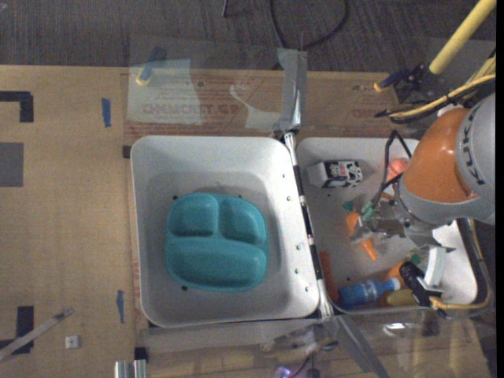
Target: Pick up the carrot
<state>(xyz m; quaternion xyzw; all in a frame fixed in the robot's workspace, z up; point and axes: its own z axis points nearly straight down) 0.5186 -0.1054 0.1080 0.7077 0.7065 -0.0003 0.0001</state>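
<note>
The robot's grey arm with its orange band (437, 164) reaches in from the right edge of the frame and hangs over the right shallow white bin (335, 239). Its two-finger gripper (368, 231) is low in the middle of that bin, directly on top of the orange carrot with a green top (352, 222). The carrot lies slantwise on the bin floor. Its green end points to the upper left, and an orange end shows again at the gripper's lower right, so the metal of the gripper crosses its middle. Whether the gripper is open or closed on it cannot be told from above.

In the same bin, a small black-and-white box (340, 173) sits near the upper left corner, well apart from the carrot. A blue plastic bottle (366, 291) lies along the lower wall. A pink item (398, 166) peeks out beside the arm.

The left shallow white bin (150, 160) holds a teal divided plate (214, 242), lying flat near its centre. Both bins rest on the brown bench (63, 211).
</note>
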